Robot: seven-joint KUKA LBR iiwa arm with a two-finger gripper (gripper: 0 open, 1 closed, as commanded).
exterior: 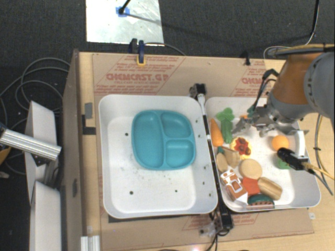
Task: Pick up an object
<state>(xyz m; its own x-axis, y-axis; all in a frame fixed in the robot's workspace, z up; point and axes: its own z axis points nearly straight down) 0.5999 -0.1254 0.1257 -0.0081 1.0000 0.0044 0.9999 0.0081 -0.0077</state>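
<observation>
Free room and obstacles. My wrist and gripper [250,120] sit low over the upper part of the right bin [309,192], crowding the green piece [226,116] and carrot [216,132] just to their left. The lower half of that bin is packed — round biscuit [250,168], bread roll [270,187], small carton [232,183] touching or nearly so. The orange ball [280,141] has bare floor around it. The left bin [112,156] offers open floor around the teal divided plate [163,139] — widest toward the frame's bottom.
</observation>
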